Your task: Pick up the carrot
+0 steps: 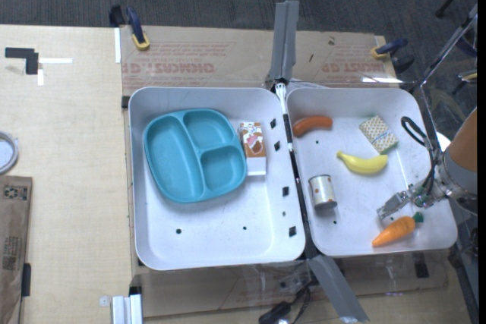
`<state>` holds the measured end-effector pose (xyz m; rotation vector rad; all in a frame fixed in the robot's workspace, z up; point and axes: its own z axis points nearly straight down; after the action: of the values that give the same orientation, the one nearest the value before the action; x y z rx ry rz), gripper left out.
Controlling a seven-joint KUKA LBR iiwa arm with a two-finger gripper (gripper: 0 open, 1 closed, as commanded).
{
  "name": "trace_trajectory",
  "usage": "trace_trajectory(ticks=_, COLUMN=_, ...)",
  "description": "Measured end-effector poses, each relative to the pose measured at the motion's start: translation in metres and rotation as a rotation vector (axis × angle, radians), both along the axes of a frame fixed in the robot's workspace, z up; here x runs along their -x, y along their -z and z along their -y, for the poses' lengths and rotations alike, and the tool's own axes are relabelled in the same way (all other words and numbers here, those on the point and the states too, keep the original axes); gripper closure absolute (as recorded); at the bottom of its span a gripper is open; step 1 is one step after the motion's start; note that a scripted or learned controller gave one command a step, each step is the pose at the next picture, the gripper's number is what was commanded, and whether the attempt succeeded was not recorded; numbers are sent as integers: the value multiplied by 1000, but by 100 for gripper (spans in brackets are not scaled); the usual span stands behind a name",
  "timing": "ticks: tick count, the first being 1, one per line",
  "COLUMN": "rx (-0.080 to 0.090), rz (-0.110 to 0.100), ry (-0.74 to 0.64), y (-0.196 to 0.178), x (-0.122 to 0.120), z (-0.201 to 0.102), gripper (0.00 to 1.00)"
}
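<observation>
Landmark: take the carrot as your reference; it lies in the right bin, in the near right corner, leaf end toward the arm.
Tool: your gripper hangs just above and beside the carrot's thick end, tilted in from the right.
Tool state: you cannot tell from this view whether it is released or clenched; nothing shows between it and the carrot.
Step in hand: by my reading, the approach, with the grasp not yet made.
Next move: you would need to bring it down squarely over the carrot's middle, straddling its width, then close.
Neighbours: the can and banana sit well apart from the carrot, so they should not interfere.
</observation>
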<state>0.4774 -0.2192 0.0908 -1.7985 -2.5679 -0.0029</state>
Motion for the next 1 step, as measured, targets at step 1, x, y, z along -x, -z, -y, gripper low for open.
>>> trace_trajectory(ticks=1, rx=2, rz=2, ry=3, y=-9, x=-1, z=0, gripper=100)
